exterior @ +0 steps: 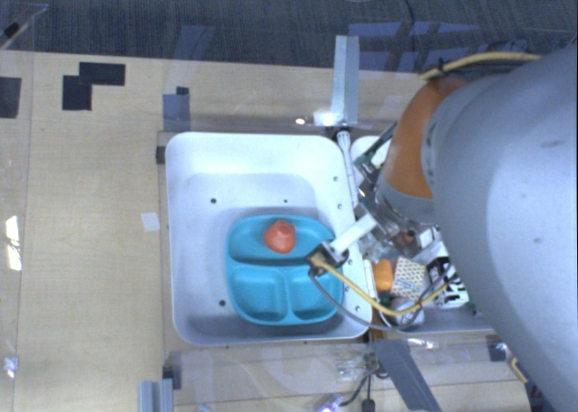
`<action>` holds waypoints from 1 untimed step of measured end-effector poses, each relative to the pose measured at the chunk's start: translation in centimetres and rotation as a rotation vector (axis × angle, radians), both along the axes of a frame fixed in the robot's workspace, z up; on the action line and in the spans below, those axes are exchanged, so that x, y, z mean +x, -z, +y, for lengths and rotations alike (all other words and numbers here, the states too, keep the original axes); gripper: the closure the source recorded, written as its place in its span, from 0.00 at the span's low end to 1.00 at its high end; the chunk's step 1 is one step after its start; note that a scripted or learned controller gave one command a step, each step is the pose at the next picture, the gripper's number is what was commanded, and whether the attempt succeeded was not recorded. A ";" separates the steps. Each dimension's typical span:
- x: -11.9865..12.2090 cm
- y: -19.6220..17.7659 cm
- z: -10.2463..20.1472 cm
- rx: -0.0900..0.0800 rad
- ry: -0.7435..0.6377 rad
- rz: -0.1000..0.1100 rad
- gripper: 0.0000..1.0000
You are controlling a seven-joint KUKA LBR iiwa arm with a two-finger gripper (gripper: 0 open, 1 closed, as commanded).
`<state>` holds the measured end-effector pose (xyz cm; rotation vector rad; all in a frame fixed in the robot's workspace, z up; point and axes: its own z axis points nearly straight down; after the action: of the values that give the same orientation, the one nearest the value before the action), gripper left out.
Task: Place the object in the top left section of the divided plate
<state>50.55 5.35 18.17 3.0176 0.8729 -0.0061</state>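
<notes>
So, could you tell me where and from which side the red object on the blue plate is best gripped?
Probably across the middle of the small red object, coming straight down from above. It looks rounded and sits alone in the large section of the blue divided plate, so its sides are free, while the plate's raised rim would hinder a low sideways approach.

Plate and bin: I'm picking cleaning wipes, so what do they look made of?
Plate: likely moulded plastic, uniform blue with soft rounded dividers and a dull sheen. Bin: probably plastic too, plain white with rounded corners and a smooth matte surface.
</notes>
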 end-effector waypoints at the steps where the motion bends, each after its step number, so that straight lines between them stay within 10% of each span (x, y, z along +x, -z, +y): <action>1: -1.9 -6.1 -1.4 0.000 0.089 -0.001 1.00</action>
<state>48.69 3.93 24.30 3.0529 0.7375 -0.0041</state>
